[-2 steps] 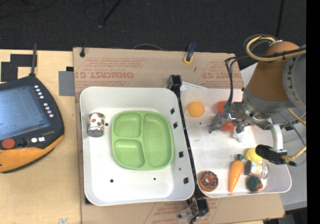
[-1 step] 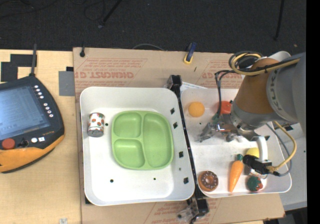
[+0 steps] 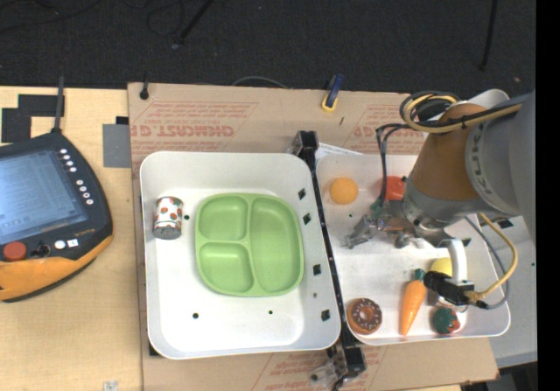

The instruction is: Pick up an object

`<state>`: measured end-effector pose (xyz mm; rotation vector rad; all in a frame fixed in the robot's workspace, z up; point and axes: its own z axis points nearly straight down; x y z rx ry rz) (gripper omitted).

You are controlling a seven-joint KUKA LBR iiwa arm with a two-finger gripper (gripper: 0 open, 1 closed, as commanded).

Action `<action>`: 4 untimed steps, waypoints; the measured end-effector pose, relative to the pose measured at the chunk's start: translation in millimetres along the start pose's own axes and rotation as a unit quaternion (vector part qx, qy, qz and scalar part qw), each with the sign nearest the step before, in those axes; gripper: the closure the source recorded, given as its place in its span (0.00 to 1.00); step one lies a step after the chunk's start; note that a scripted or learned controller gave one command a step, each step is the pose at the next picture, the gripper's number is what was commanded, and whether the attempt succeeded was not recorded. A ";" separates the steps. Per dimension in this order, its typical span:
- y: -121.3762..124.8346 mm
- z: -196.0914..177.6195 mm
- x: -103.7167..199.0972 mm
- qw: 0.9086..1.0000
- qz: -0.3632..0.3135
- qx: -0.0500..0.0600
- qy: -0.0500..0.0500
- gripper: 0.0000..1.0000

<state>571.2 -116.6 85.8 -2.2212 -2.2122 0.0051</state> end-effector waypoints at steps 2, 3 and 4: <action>-4.3 -71.1 -2.4 1.000 0.001 -0.003 -0.001 1.00; -11.0 -128.9 -8.0 1.000 0.001 -0.003 -0.001 1.00; -10.8 -141.3 -9.5 1.000 0.000 -0.002 -0.001 1.00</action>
